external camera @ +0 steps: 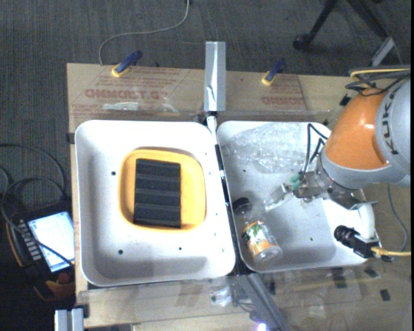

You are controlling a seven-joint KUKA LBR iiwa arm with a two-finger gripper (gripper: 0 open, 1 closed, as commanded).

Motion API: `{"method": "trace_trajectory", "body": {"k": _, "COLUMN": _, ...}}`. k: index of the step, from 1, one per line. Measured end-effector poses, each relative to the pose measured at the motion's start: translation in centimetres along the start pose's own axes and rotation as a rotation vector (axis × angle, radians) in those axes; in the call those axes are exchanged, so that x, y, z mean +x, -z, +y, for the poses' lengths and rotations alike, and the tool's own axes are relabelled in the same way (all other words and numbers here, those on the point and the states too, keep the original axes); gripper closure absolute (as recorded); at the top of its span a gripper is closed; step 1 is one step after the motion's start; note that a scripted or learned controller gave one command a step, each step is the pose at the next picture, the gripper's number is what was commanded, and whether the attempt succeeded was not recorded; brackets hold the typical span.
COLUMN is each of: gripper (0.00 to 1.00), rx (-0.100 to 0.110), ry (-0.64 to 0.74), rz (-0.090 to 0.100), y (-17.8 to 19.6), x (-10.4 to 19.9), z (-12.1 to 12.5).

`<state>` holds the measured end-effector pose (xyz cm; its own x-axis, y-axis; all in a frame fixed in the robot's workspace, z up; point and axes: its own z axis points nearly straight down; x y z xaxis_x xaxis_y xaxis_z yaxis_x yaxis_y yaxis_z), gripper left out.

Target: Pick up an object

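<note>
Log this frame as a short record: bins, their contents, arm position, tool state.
left bin: yellow tray holding a black ribbed block
right bin: small bottle with orange label lying near front left; crumpled clear plastic at the back
arm: over the right bin's right side
tool: low over the bin's middle; open or shut cannot be told

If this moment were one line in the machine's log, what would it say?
arm: over right bin | end effector: above clear plastic wrap | small bottle: lying on bin floor, untouched | left bin: yellow-and-black sponge block
</note>
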<state>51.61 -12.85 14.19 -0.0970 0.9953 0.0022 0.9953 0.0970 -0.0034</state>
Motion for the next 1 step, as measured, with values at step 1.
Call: {"method": "trace_trajectory", "body": {"k": 1, "gripper": 0.00, "rx": -0.001, "ry": -0.146, "rz": -0.001, "y": -3.56, "x": -8.91, "z": 5.24}}
